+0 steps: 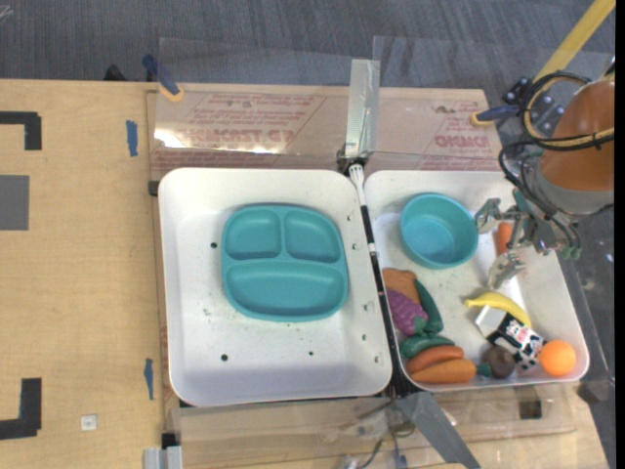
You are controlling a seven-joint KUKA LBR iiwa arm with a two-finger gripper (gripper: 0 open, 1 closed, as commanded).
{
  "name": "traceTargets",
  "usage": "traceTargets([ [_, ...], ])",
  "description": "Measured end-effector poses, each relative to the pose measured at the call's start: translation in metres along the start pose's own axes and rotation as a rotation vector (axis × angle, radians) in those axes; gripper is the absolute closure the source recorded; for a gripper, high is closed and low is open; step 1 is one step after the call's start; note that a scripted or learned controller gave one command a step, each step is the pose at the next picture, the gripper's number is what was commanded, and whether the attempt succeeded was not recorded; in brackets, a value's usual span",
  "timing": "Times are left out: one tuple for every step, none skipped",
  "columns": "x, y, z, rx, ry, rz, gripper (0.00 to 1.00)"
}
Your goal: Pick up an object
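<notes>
My gripper hangs over the upper right part of the right bin, just right of a teal bowl. Its two fingers are spread apart, so it is open. A small orange carrot-like piece lies in the gap between them; whether it touches either finger I cannot tell. Lower in the same bin lie a yellow banana, a black-and-white toy and an orange ball.
A teal divided plate sits in the left bin. Along the right bin's left side lie a purple toy, a green piece and orange pieces. A brown lump lies by the front rim.
</notes>
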State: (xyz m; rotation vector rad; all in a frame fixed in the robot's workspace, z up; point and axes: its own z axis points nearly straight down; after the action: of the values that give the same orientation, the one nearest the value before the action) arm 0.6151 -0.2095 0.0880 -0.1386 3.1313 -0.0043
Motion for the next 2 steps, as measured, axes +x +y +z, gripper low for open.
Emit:
traceTargets([
  [-0.006,0.002,-0.016,0.003,-0.017,-0.003,1.0],
  [-0.059,0.034,-0.001,-0.002,-0.006,0.077,1.0],
])
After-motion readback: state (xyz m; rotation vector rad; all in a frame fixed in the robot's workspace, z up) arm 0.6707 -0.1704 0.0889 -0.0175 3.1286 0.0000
